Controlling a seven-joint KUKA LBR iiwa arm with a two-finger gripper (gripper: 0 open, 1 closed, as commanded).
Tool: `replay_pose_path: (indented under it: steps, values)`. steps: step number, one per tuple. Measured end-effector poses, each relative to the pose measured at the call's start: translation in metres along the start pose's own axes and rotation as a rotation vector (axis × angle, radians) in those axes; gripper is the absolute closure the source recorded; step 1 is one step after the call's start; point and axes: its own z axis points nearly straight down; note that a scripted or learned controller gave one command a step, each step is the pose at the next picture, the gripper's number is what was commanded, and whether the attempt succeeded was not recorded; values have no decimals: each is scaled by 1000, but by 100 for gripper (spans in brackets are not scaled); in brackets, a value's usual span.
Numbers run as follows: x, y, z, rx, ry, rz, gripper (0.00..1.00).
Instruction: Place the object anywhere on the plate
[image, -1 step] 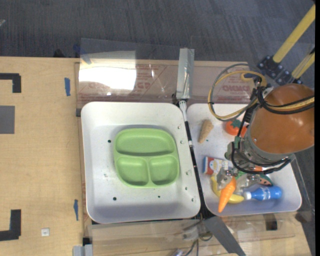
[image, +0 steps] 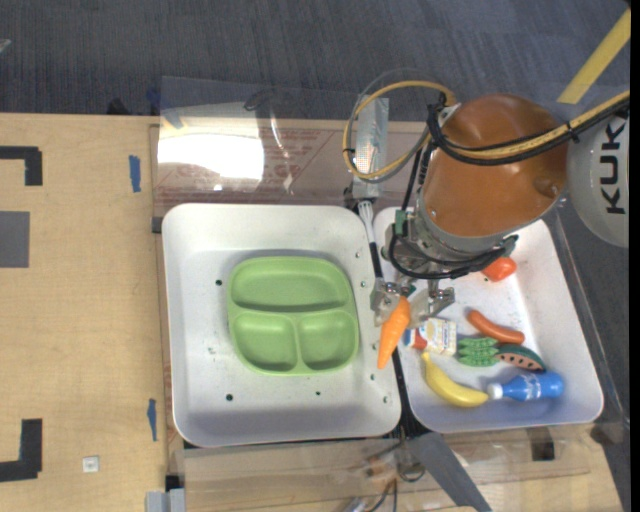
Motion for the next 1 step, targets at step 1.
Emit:
replay_pose_path:
  steps: [1]
  values:
    - [3,-1,0,-1,2,5,0]
